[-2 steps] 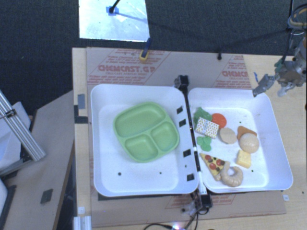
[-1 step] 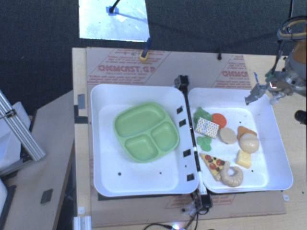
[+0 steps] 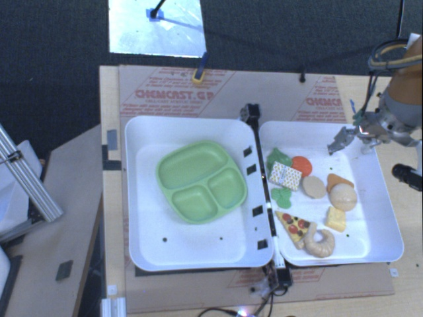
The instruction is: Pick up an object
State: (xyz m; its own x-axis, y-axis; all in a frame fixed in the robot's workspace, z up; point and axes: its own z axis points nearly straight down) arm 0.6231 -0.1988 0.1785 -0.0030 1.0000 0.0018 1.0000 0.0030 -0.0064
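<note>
My jaws [image 3: 351,139] hang spread and empty over the right bin's [image 3: 380,177] upper edge, above the bun [image 3: 343,196].

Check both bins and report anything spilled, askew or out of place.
Nothing stands out. The green divided plate lies flat in the left bin. The toy foods, among them the pizza slice and doughnut, lie inside the right bin, none spilled.
</note>
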